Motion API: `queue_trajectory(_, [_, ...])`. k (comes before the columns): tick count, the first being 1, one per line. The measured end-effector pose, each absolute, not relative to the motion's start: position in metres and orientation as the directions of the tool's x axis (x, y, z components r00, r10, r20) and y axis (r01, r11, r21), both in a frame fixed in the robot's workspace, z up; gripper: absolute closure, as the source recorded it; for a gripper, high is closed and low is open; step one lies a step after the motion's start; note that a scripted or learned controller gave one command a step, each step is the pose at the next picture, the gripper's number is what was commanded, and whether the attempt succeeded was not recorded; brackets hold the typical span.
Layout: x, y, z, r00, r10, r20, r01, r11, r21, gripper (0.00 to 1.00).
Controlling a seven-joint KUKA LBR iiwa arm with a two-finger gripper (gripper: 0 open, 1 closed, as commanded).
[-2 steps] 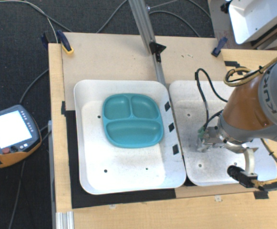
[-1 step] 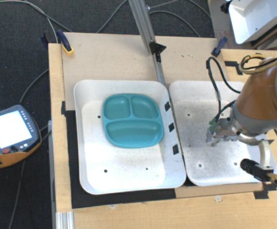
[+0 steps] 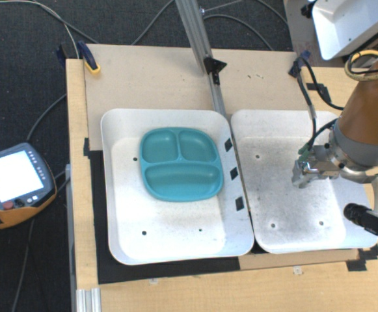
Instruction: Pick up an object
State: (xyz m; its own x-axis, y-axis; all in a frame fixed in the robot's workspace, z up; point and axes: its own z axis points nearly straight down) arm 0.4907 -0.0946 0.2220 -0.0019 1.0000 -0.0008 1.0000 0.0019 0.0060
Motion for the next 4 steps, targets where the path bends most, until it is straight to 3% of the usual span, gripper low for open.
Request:
queue_trajectory(1, [0.485,-0.102,0.274,-0.001,1.000,-0.001,1.000,0.001,0.007,1.00])
queue_trajectory(4, [0.499,0.067,0.253,-0.007,1.000,0.003,1.000,0.007,-0.004,1.00])
